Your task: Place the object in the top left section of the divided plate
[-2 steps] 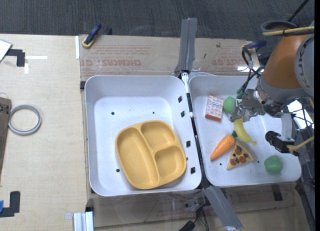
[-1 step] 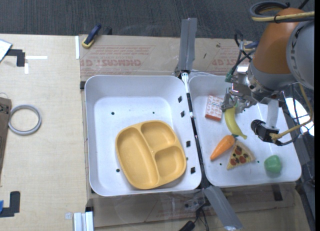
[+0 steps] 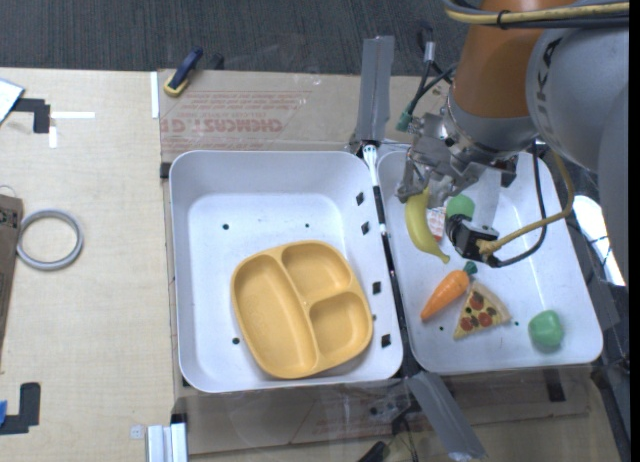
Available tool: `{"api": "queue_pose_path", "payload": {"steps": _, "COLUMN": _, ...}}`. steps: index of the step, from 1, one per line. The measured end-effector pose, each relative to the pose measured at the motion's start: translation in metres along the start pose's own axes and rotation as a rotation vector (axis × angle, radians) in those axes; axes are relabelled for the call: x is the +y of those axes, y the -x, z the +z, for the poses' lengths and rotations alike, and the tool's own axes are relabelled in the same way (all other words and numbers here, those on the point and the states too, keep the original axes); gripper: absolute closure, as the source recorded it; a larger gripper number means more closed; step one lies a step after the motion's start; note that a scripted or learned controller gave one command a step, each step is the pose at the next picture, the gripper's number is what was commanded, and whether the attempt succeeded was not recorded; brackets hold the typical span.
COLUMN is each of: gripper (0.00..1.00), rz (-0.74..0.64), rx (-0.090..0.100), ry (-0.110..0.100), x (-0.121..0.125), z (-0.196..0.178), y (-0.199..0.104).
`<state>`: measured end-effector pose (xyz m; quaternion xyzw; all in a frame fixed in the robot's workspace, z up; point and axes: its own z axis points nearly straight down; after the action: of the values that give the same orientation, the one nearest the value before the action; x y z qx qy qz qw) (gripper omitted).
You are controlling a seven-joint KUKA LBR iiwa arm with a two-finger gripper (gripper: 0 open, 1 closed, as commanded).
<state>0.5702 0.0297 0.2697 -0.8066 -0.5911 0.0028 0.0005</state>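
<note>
A yellow divided plate (image 3: 237, 302) lies in the left bin (image 3: 200, 200), towards its front, with nothing in its sections. My gripper (image 3: 436, 190) hangs over the back left of the right bin (image 3: 545, 265). Just below it is a yellow banana (image 3: 421, 227), its upper end right at the gripper; I cannot tell whether it is gripped or lying on the bin floor. A small green piece (image 3: 460, 207) and a red-and-white item (image 3: 437, 221) sit close beside the banana, partly hidden by the gripper.
An orange carrot (image 3: 445, 293), a pizza slice (image 3: 481, 312) and a round green object (image 3: 545, 330) lie at the front of the right bin. A tape roll (image 3: 47, 238) and a blue-and-yellow tool (image 3: 183, 70) rest on the bench to the left.
</note>
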Motion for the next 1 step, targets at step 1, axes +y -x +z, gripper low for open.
{"api": "queue_pose_path", "payload": {"steps": 1, "gripper": 1.00, "rz": 0.531, "rx": -0.003, "ry": -0.001, "x": -0.0019, "z": 0.0124, "y": -0.0506}}
